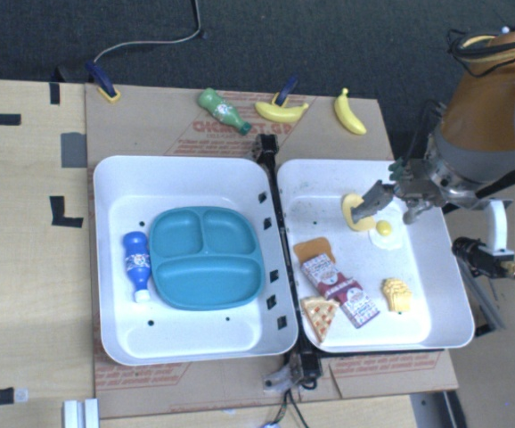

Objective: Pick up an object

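Fingers (364, 206) rest against a yellow piece (357, 216) in the right bin (436, 328).

Two glossy white plastic bins (106, 239) sit on matt brown cardboard (177, 132). Left of the dark metal gripper (375, 200), a smooth blue plastic divided plate (208, 257) shines softly; below the gripper lie glossy printed snack packets (338, 288).

1. The grey-and-orange robot arm (480, 105) is cut off by the right edge.
2. A pale yellow flat piece (361, 218) in the right white bin (445, 319) is partly covered by the dark two-finger gripper (364, 205).
3. Print on the small red-and-white packets (339, 291) is too small to read.
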`<state>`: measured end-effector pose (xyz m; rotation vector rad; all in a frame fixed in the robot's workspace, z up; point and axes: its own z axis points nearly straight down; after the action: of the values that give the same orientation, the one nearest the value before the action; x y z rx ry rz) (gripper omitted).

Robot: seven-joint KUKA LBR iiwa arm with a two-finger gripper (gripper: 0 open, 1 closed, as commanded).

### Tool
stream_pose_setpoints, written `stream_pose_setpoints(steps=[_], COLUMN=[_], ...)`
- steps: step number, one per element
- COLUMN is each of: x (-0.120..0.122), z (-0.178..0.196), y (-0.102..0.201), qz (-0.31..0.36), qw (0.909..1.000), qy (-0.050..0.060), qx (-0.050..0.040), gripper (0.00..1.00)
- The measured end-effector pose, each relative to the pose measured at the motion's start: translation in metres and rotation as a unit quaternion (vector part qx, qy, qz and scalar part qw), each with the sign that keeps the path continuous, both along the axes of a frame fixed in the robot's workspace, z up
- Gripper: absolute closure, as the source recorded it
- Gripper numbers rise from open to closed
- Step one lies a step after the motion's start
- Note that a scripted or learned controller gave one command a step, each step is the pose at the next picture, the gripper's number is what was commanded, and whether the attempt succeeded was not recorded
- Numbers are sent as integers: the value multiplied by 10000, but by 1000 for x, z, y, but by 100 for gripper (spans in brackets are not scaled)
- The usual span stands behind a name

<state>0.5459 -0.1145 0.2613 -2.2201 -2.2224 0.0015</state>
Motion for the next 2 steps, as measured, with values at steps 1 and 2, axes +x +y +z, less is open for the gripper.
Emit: stream_pose_setpoints(steps=[1, 2], x=[55, 22], z=[-152, -175], y=[17, 20], qz=[0, -1], qw=[10000, 10000], qy=[34, -25], qx=[9, -1], gripper=[0, 0])
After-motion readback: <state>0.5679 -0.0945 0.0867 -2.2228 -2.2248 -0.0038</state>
